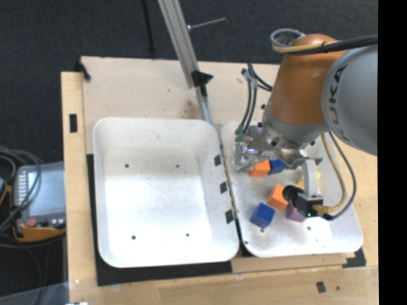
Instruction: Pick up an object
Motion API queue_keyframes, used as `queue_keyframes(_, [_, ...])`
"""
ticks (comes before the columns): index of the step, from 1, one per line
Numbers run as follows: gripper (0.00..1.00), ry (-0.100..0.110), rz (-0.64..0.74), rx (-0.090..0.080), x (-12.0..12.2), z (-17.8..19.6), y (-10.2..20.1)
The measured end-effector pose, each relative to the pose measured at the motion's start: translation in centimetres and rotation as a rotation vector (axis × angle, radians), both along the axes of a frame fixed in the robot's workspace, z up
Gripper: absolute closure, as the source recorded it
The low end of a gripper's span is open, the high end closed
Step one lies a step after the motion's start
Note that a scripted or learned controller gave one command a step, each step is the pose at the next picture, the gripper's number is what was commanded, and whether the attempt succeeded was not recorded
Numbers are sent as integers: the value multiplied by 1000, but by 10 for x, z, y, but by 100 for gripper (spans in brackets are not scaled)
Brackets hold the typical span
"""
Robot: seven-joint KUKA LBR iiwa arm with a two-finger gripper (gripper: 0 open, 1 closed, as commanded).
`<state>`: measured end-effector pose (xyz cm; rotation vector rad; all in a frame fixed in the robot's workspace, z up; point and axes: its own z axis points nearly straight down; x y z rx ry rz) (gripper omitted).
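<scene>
Whether the gripper (249, 155) is clamping anything cannot be told as it hangs low in the right bin (337, 237), beside an orange block (259, 168), with another orange block (277, 196), blue block (262, 215) and purple block (294, 213) nearer; left bin (114, 135) adjoins.

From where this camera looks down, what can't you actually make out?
- The gripper: the arm's orange band and wrist cover it, so its grip is unclear.
- The small blue block and the orange block beside it: partly hidden under the wrist.
- The purple block: partly behind a black cable fitting.
- The right white bin: its far end lies under the arm.
</scene>
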<state>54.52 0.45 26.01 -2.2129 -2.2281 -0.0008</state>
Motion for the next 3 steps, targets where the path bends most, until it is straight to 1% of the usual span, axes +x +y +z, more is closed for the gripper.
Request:
queue_keyframes(1, [100,0,-3,-1,-11,-10,49])
queue_keyframes(2, [100,0,-4,-1,-32,-27,87])
queue_keyframes(3, [0,-2,-7,0,-31,-27,86])
